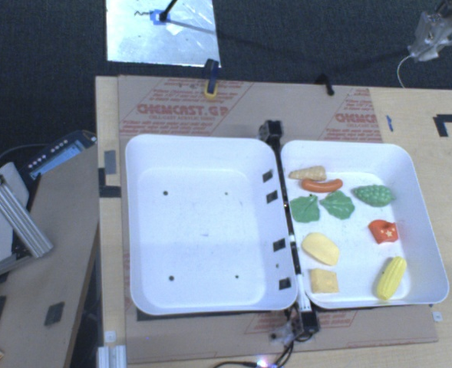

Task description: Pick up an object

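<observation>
White right bin point(421, 205) with toy food

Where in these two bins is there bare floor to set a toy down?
The left bin has open floor wall to wall. The right bin is crowded: its widest bare patch lies between the yellow lemon shape, red piece and corn cob.

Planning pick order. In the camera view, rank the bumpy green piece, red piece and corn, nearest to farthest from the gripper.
The gripper hangs at the view's top right, beyond the right bin.
1. Bumpy green piece, upper right of that bin.
2. Red piece, just below it.
3. Corn, at the bin's lower right.
</observation>
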